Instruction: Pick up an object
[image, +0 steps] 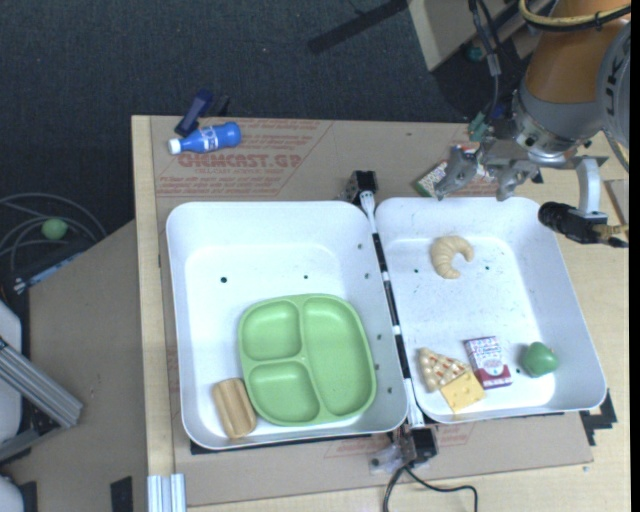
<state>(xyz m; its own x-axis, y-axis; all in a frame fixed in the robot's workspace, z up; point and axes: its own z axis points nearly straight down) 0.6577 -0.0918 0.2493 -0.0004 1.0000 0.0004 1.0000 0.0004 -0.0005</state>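
My gripper hangs open over the far rim of the right bin, with nothing between its fingers. A croissant lies in that bin, a short way in front of the gripper. Near the bin's front edge are a waffle-like wedge, a yellow cheese slice, a small red box and a green ball. The left bin holds a green divided plate and a piece of toast.
A blue bottle lies on the cardboard bench top behind the left bin. A small printed card sits just left of the gripper, outside the bin. A black divider strip runs between the two bins.
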